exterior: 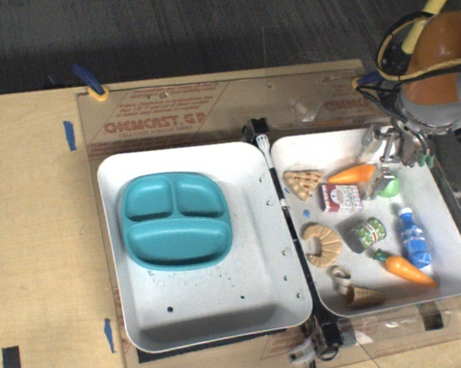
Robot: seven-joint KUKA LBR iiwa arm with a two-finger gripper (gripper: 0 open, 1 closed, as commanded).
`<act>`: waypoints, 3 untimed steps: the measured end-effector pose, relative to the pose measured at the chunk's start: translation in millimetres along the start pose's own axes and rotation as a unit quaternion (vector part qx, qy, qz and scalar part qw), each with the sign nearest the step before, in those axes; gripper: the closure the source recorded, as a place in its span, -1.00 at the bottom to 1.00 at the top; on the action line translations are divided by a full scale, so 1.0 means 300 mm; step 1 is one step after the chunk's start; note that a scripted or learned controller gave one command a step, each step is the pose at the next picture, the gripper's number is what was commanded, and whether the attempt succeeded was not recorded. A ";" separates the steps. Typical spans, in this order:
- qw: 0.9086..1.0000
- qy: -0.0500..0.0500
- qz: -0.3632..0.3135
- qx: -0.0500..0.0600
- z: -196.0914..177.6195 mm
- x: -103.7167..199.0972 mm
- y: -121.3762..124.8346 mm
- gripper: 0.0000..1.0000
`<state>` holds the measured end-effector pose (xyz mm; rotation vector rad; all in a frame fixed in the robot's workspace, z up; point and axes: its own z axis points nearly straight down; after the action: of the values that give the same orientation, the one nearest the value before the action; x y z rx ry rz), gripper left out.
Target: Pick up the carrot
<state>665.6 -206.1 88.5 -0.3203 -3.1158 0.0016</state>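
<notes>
- A carrot [353,175] lies at the top of the right bin [452,218], long axis nearly level across the view, thick end by the gripper, tip toward a small red carton [340,197].
- A second carrot [408,269] lies near the bin's lower right corner beside a blue bottle [413,237], tip pointing lower right.
- The gripper [394,155] sits at the upper carrot's thick end; I cannot tell whether it has closed on it.
- Nothing looks lifted yet, so the pick seems undone.
- The left bin [146,314] holds a teal tray [176,220].
</notes>
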 end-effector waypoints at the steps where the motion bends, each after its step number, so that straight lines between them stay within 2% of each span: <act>1: 0.989 -0.003 0.149 -0.003 0.001 0.023 -0.013 -1.00; 2: 0.962 -0.006 0.272 -0.002 -0.178 0.436 -0.155 -1.00; 3: 0.993 -0.008 0.117 -0.002 -0.012 0.592 -0.055 -1.00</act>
<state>488.4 -186.1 93.7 -0.6854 -3.0741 0.0000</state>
